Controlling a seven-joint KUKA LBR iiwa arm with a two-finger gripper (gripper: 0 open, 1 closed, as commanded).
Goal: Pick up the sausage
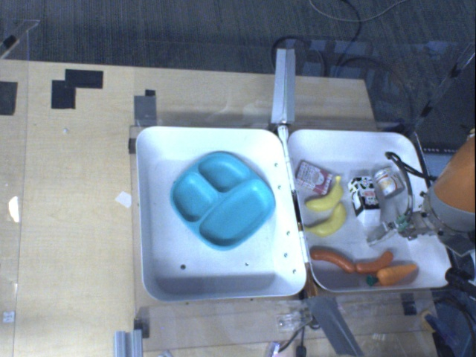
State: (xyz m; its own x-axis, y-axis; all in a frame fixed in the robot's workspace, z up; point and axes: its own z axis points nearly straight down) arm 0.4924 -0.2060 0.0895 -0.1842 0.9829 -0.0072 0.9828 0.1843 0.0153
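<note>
1. Camera view: the sausage is a long, thin, reddish-brown link, slightly curved, lying flat near the front wall of the right bin.
2. Its right end touches or overlaps the carrot, an orange piece with a green stub at its left tip; which of the two lies on top cannot be told.
3. Two bananas lie just behind the sausage, apart from it, with a small red-and-white packet beside them.
4. A black-and-white carton and a silver can sit further back, toward the right.
5. The tool hangs over the right part of the same bin, in front of the can and behind the carrot; whether it is released or clenched cannot be told, and nothing is seen in its grip.
6. The tool is apart from the sausage.
7. The left bin holds a blue divided plate.
8. Both bins rest on the counter.
</note>
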